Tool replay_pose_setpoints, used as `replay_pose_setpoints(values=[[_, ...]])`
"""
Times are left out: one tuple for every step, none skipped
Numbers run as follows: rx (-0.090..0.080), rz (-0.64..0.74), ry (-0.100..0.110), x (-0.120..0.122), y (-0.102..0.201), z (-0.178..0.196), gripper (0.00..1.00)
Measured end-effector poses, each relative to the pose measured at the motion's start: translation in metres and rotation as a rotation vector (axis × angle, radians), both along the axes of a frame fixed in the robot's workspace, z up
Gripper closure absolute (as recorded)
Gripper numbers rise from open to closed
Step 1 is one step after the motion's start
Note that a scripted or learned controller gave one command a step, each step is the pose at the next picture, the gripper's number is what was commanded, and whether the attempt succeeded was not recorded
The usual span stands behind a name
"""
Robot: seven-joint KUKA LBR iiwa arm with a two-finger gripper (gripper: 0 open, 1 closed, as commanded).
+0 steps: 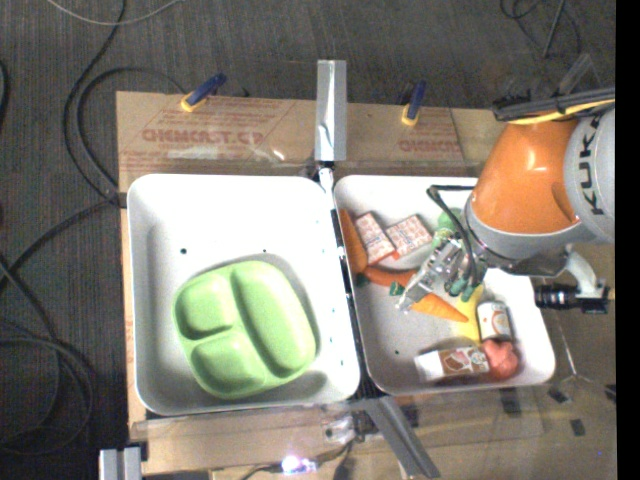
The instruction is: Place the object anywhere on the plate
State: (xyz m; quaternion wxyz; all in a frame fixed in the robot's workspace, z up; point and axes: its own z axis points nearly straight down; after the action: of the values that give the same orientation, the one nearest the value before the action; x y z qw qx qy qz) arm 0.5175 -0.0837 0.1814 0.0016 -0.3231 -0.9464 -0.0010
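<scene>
Cardboard-backed bench, two white bins: metal two-finger gripper (443, 271) low in right bin, finger state unreadable, just above orange toy carrot (440, 306); green divided plastic plate (246, 326) well left.

The green plate (245, 330), divided into three compartments and lying flat, sits toward the near side of the left bin, while over in the right bin an orange carrot (440, 306) lies on its side, tip pointing right, amid other toy food.
</scene>
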Motion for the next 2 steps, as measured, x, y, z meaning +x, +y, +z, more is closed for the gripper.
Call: replay_pose_setpoints(values=[[-0.003, 0.310, -0.002, 0.043, 0.020, 0.066, 1.00], [-0.002, 0.490, -0.001, 0.025, 0.087, 0.053, 1.00]])
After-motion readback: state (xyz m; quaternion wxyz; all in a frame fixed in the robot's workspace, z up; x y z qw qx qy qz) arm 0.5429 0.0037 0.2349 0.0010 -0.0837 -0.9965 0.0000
